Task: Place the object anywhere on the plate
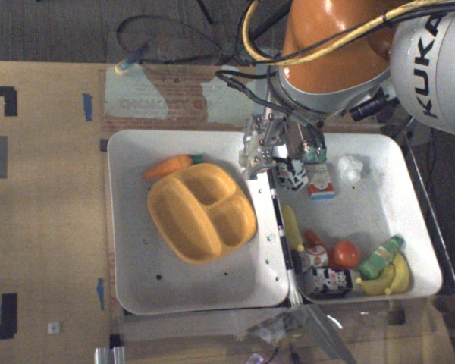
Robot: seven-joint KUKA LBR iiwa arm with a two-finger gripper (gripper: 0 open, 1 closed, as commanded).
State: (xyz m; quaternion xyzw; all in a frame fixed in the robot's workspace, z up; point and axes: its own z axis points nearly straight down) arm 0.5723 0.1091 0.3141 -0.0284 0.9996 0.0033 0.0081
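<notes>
Nearest the camera, along the right bin's [421, 226] front edge, a banana [393, 277], a green bottle [381, 258], a tomato [346, 254] and a small carton [330, 282] are crowded together. In the left bin [129, 264], the yellow divided plate [202, 211] is seen with open floor at its front and left. A carrot [167, 166] lies touching the plate's far rim. Farther back, the pincer [277, 158] hangs over the wall between the bins; its opening cannot be told. A small figure [319, 182] lies just beside it.
</notes>
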